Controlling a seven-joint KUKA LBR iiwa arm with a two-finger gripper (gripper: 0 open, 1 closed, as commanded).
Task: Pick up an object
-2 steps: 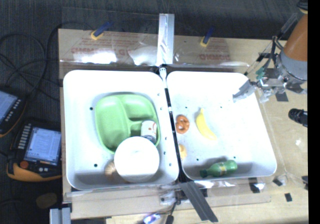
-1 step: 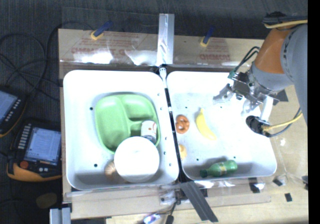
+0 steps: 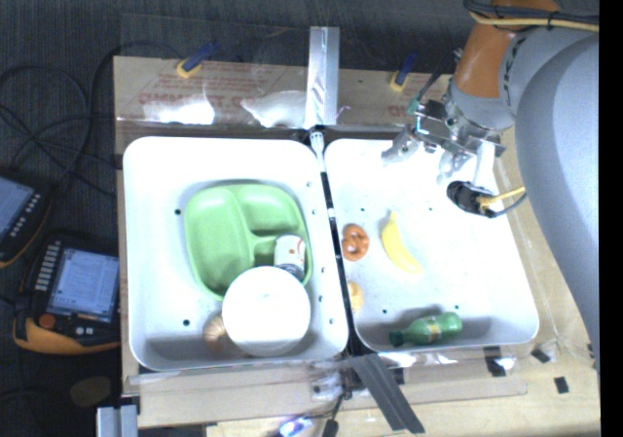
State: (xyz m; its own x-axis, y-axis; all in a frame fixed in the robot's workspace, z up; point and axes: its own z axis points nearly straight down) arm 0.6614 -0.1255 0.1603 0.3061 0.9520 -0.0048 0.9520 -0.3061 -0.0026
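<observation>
Dark carpet surrounds a wooden bench [image 3: 146, 85] seen from above, carrying two shallow white bins side by side. On the floor at the far left of the frame lie cables and a handheld control tablet [image 3: 78, 284].

In the left bin [image 3: 146, 231] sits a green divided plate [image 3: 234, 221]. A small white cup [image 3: 290, 252] rests on the plate's lower right part, a large white bowl [image 3: 267, 309] overlaps the plate's lower edge, and a small brown object [image 3: 214, 330] lies just beside the bowl at its lower left.

In the right bin [image 3: 487, 270] a yellow banana [image 3: 398, 242] lies near the middle, an orange pretzel-like toy [image 3: 354, 241] sits close to the dividing wall, and a green bottle [image 3: 426, 328] lies on its side along the lower edge. A small orange piece [image 3: 353, 295] rests against the divider below the pretzel.

From the upper right of the frame the grey arm with its orange band reaches in. Its gripper [image 3: 443, 155] hovers above the upper part of the right bin, apart from every object, with nothing between it and the bin floor. Whether it is released or clenched cannot be told from this angle.

The banana looks like the nearest candidate. Its curved, smooth body could roll or slip aside if the descent lands off centre, and the pretzel, sitting near the wall, leaves little room for a clean approach.
</observation>
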